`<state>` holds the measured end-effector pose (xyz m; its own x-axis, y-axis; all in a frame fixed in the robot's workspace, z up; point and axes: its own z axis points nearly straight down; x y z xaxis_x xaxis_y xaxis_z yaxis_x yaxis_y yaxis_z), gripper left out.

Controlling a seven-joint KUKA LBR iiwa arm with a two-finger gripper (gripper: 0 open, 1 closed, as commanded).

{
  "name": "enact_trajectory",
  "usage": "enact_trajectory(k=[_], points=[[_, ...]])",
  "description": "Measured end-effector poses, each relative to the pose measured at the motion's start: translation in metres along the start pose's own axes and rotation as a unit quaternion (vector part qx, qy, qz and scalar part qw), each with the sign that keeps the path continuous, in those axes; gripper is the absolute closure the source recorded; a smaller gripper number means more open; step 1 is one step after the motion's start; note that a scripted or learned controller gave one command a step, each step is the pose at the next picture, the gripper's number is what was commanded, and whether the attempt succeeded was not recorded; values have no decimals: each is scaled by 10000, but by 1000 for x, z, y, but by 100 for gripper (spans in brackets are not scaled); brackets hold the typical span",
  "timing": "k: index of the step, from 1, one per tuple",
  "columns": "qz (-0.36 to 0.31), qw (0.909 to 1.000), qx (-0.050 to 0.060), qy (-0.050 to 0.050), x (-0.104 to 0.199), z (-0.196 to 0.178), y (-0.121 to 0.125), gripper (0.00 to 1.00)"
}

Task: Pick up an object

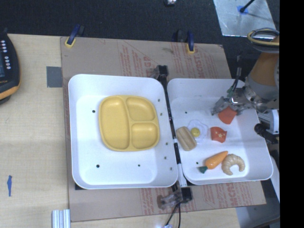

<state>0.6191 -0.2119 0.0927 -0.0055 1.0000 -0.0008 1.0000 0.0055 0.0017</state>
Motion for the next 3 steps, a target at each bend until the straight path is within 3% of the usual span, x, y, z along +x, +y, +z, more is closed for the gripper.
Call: enact_trajectory(k=[1, 2, 3], points=[[14, 10000, 51, 19, 35, 1, -52, 0], [4, 10000, 24, 7, 33, -10, -48, 100], [3, 10000, 27, 8, 33, -10, -49, 0]])
